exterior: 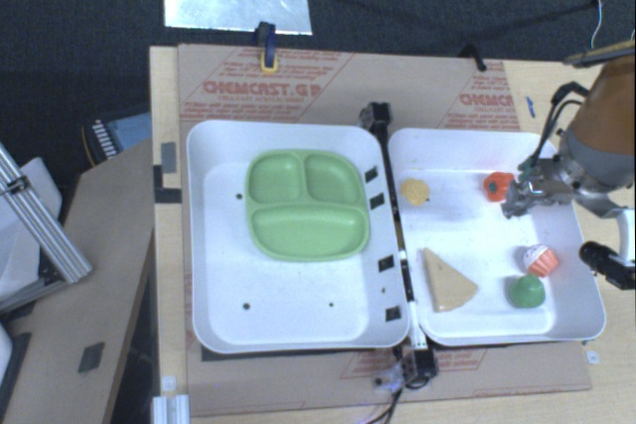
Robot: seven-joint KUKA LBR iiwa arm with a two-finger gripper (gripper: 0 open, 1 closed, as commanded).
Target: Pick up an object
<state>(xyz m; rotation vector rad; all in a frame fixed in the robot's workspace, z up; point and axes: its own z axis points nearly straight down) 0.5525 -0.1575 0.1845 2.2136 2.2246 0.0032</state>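
Note:
The right bin (467, 333) holds a small yellow round piece (414, 192), a tan wedge (449, 281), a green ball (526, 292), an orange-and-white cup-shaped piece (540, 259) and a red-orange toy (497, 185). My gripper (519, 202) hangs over the bin's right back part, just right of and below the red-orange toy. Its tips are dark and small against the bin floor. Nothing shows between them.
The left bin (219, 313) carries a green divided plate (306, 206). A black clip row (388, 243) runs along the seam between the bins. Cardboard (328, 84) lies under both bins. The arm's grey body (606, 144) overhangs the right bin's far right edge.

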